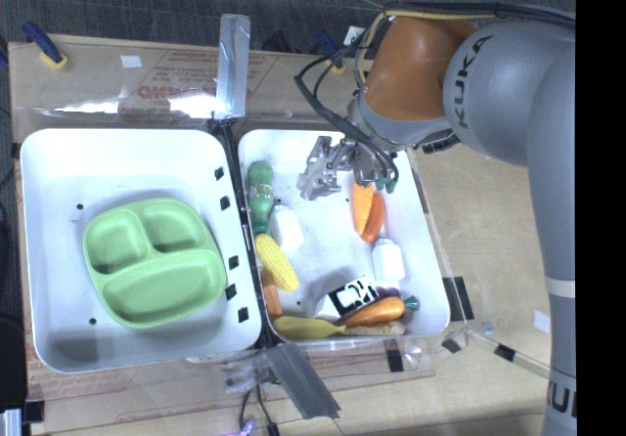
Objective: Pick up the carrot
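Note:
An orange carrot (369, 213) lies in the right bin (427, 229), near its right wall, with its thick end pointing up the view. My gripper (344, 172) hangs over the back of that bin and stands open, fingers spread. The carrot's upper end touches or sits just under the right finger (375, 170); it is not between the two fingers. A second orange, carrot-like piece (377, 310) with a green tip lies at the bin's front.
The right bin also holds a green bottle-shaped toy (259, 190), a corn cob (277, 263), a white bottle (388, 261), a black-and-white box (354, 295) and a yellow banana (305, 327). A green divided plate (152, 258) sits in the left bin (49, 180).

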### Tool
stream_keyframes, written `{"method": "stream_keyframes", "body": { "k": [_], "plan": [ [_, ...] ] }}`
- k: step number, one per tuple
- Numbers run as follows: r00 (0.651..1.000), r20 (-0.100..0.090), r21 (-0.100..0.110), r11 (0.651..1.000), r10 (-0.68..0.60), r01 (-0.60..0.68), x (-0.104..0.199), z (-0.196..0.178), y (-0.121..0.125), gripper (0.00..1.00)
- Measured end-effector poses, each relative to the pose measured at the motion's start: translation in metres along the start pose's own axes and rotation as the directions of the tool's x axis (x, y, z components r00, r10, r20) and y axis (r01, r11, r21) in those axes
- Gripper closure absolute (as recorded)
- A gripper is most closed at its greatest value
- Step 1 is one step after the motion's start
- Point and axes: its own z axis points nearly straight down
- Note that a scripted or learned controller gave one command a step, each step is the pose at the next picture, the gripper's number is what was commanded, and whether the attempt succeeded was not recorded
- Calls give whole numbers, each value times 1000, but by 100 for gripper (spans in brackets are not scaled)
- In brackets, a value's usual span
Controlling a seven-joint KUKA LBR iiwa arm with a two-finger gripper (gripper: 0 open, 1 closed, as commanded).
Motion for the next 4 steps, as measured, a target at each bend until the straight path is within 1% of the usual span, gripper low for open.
{"method": "stream_keyframes", "body": {
  "k": [1,2,3,4],
  "plan": [
    [1000,0,4,1000,3,-3,-28,-70,-59,100],
    [1000,-5,2,1000,1,-1,-27,-67,-57,0],
    [992,-10,-2,992,-129,129,-16,77,-77,0],
    [991,-3,0,991,-133,133,-19,63,-75,100]
  ]
}}
